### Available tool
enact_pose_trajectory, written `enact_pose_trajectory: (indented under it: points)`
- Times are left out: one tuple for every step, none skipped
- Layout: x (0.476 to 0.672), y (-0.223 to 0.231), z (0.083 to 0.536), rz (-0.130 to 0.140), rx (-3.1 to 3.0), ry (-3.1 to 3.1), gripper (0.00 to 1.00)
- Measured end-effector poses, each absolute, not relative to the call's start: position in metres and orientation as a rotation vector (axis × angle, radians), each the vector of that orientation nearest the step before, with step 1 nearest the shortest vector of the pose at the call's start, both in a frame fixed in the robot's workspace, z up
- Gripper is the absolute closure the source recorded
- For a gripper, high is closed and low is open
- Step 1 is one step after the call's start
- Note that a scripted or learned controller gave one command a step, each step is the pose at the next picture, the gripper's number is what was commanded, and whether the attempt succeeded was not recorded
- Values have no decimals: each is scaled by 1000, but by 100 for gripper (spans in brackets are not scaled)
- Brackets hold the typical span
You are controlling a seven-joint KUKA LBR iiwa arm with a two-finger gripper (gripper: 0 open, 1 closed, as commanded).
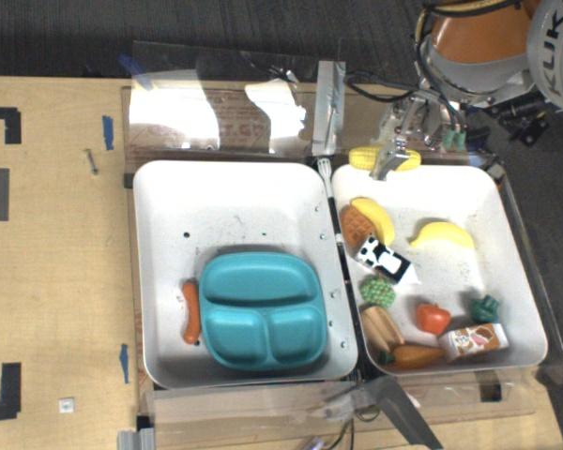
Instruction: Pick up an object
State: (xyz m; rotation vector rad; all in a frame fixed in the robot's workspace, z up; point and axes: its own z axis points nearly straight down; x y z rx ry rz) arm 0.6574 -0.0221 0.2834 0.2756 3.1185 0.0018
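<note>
My gripper (405,148) hangs over the far rim of the right bin (521,279), at its back left corner. Right under it lies a yellow toy (366,159), partly hidden by the gripper; I cannot tell whether they touch. Further in the right bin lie a yellow and brown pastry (364,221), a yellow lemon (443,235), a black and white block (383,257), a green bunch (378,293), a red tomato (433,319), a small carton (476,339), a bun (380,327), a carrot (415,354) and a dark green piece (485,306).
The left bin (235,195) holds a teal divided plate (261,309) and an orange sausage (191,310) beside it. A metal divider post (327,111) stands between the bins at the back. Cables trail behind the gripper.
</note>
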Motion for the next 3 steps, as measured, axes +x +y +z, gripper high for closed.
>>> enact_pose_trajectory:
  points:
    - [661, -12, 306, 1, 80, 3129, 100]
    - [660, -41, 311, 0, 111, 3128, 100]
    - [652, -73, 252, 1, -148, 3136, 100]
